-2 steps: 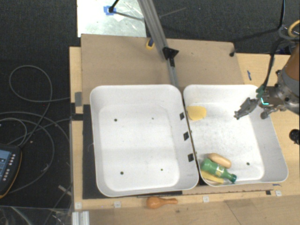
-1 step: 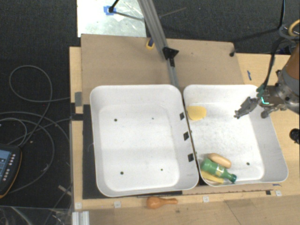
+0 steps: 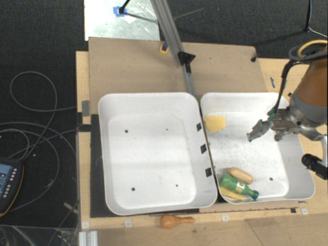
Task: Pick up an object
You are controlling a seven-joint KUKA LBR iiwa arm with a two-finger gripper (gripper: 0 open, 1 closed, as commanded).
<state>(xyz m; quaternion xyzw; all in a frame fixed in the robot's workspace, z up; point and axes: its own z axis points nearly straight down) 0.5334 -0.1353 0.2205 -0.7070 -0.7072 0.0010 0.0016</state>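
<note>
A: Gripper (image 3: 258,131) sits over the right bin (image 3: 246,100), in its upper right part, toward the right edge of the frame. Finger state?

B: Cannot tell. The tip is a small grey shape against the white floor, too blurred to read a gap. Nothing is visible between the fingers, and whether the tip touches the bin floor is also unclear.

A: Objects in that bin?

B: Three. A yellow lemon-like piece (image 3: 214,123) lies at the upper left of the bin, just beside the divider wall. A tan bread-roll shape (image 3: 240,175) and a green bottle (image 3: 239,185) lie at the lower left corner, the roll touching or nearly touching the bottle, with something yellow under the bottle that I can't identify. All three lie well apart from the gripper.

A: Room for moving?

B: The middle and right of the right bin's floor is bare white between the gripper and the lower-left cluster. The bottle and roll sit close against the lower rim and the divider, so little room on those sides. The left bin (image 3: 148,199) shows only bare floor.

A: Off the bins?

B: An orange pear-shaped item (image 3: 175,220) lies on the bench (image 3: 133,65) just below the left bin's lower rim. A grey pole (image 3: 169,24) slants down from the top of the frame to the junction of the bins. A handheld pendant (image 3: 9,181) lies on the floor at the left edge.
</note>
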